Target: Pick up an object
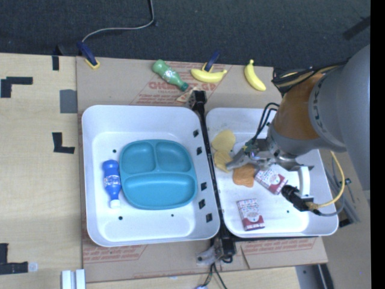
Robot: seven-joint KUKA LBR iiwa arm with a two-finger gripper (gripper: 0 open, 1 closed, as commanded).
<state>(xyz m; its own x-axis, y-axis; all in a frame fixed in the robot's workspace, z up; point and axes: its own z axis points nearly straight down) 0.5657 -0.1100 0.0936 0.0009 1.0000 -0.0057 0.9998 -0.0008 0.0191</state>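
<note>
The gripper (240, 159) is hanging low in the right bin (313, 224), just above a pale chip (224, 142) and an orange-brown piece (244, 176); how its grip stands I cannot tell. A small red box (249, 214) and a red-white packet (270, 180) are lying nearby. The left bin (99, 122) is holding a blue divided plate (158, 174) and a blue bottle (111, 181).

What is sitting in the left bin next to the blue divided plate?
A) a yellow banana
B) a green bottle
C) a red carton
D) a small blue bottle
D: the small blue bottle lies in the left bin just left of the blue divided plate.
</note>
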